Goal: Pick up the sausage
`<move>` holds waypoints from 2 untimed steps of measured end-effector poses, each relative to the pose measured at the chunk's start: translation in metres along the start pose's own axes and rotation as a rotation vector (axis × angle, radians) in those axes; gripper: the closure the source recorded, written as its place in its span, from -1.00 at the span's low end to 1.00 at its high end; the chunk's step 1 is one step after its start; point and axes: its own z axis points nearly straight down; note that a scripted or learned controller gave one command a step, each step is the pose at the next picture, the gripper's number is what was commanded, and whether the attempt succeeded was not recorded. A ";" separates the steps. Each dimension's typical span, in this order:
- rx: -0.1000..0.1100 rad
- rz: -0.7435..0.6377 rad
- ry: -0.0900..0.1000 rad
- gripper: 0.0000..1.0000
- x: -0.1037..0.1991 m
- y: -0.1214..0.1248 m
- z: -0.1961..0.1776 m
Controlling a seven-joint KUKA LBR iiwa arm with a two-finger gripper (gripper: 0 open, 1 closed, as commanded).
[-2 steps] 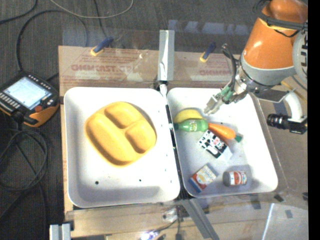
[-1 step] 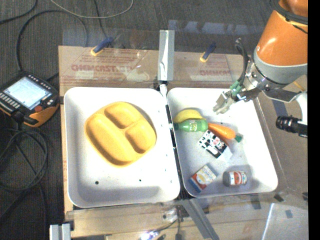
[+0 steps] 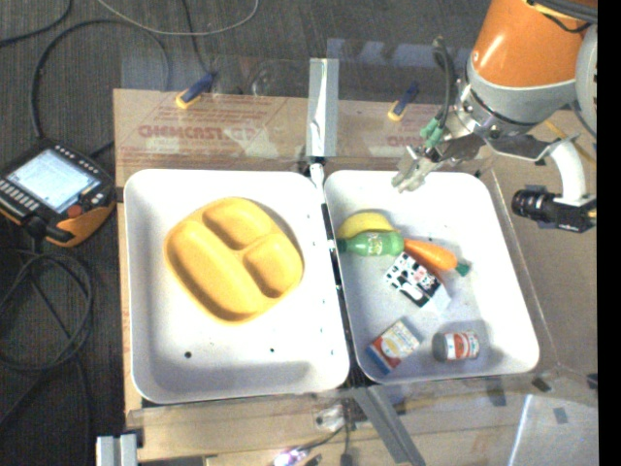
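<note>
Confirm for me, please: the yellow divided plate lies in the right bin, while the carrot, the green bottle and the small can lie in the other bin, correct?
Not quite. The camera view shows the yellow divided plate in the left bin, by itself. The carrot, the green bottle and the small can do share the other bin, which is the right bin.

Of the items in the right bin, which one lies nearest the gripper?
The yellow lemon, at the bin's upper left, lies nearest the gripper. The green bottle, carrot, carton and can lie farther down.
</note>
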 end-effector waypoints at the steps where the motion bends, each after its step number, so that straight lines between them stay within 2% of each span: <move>1: 0.001 0.204 0.001 1.00 -0.033 -0.039 0.028; 2: 0.002 0.284 0.000 1.00 -0.026 -0.010 -0.001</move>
